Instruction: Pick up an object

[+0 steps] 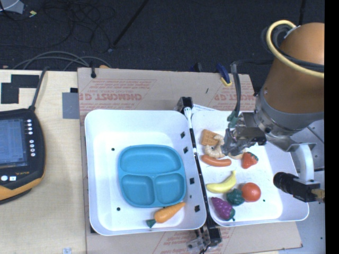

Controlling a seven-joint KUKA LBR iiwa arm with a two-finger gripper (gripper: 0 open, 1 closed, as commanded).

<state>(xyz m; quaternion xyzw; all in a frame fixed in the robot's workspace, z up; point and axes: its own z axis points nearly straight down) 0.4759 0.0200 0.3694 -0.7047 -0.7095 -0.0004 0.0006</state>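
Although both bins sit side by side on the bench, the goods are split unevenly between them. Inside the left bin [100, 136] lie a blue divided tray [151, 174] and, just beside its near corner, a carrot [168, 212]. Loose toy food, evidently the stock to be picked from, is crowded into the right bin [288, 208]: a waffle [210, 138], a sausage [216, 162], a pale ring-shaped piece [214, 151], a strawberry [249, 160], a banana [222, 183], a tomato [251, 191], a green piece [234, 197] and grapes [223, 207].

Reaching in from the right, the arm places its gripper [236, 144] low over the far part of the right bin, just beside the sausage and the ring-shaped piece and near the strawberry, which suggests a pick among these items. How wide the jaws stand cannot be told; the dark mechanism hides them, and nothing is visibly held. Contact with any item cannot be confirmed.

A handheld control screen [18, 147] lies well apart, on the left of the bench.
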